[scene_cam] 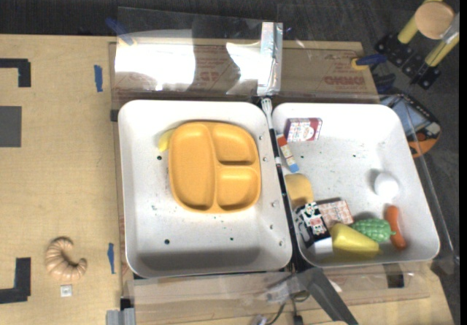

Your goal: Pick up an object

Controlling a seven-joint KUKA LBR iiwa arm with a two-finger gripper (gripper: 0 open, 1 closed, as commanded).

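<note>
Overhead, we look down on two white bins. On the left bin (139, 243) lies a smooth orange divided tray (214, 165). The right bin (350, 148) holds the pickable things: a small printed box (303, 129), a white ball (385, 185), a carrot (395, 226), a knobbly green toy (372, 229), a glossy yellow fruit (354, 241), a carton (325, 214). A croissant (64, 258) sits out on the bench. We cannot tell the gripper's state or whether it holds anything. We judge the crowded corner risky: fingers could strike neighbours, and rounded plastic may slip.
</note>
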